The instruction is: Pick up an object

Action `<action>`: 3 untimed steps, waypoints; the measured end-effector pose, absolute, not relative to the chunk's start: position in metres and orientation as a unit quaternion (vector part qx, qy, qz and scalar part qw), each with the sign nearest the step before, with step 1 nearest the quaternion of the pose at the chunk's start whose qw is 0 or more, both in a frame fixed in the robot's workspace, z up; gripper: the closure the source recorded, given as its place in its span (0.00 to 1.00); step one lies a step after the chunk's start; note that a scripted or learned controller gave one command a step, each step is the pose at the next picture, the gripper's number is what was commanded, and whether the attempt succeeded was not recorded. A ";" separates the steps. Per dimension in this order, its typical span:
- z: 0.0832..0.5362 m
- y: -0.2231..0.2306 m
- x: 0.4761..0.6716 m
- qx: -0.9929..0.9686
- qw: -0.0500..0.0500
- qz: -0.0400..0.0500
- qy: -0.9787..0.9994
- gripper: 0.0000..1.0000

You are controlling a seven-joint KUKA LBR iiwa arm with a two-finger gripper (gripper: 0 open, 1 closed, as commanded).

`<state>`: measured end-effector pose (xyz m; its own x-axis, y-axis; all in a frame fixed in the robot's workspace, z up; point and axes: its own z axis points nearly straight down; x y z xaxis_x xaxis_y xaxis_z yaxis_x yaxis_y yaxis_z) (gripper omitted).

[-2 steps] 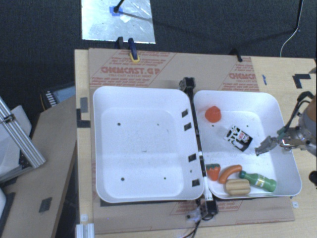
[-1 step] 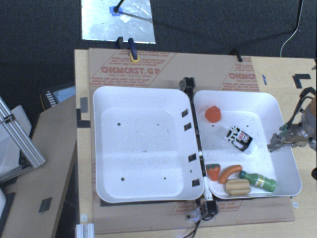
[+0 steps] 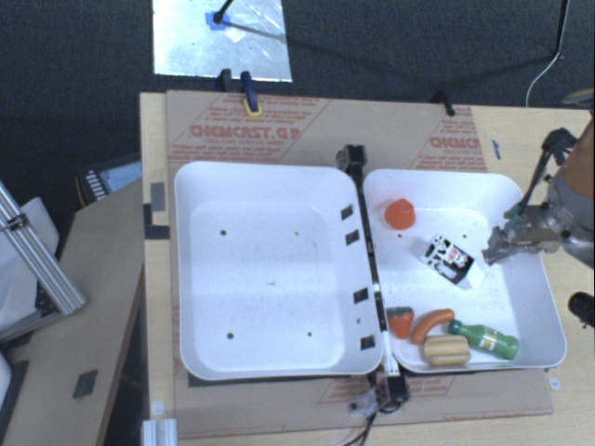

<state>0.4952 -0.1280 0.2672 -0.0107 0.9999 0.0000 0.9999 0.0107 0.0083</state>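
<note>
Over the right bin (image 3: 535,309), near its far-right edge, the hand (image 3: 493,252) hovers, can't tell how wide it's spread. Just left sits a black-and-white box (image 3: 450,259); orange ball (image 3: 400,214) further left, sausage (image 3: 431,324) and green bottle (image 3: 485,338) nearer the front

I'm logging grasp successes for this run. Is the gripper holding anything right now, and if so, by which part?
Nothing is held. The gripper hangs over the right bin, just right of the black-and-white carton, with nothing between its fingers.
</note>
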 end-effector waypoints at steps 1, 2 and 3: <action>0.157 -0.116 0.485 0.706 -0.004 -0.002 0.708 1.00; 0.185 -0.039 0.525 0.703 0.001 0.002 0.711 1.00; 0.369 0.029 0.578 0.702 0.007 0.009 0.712 1.00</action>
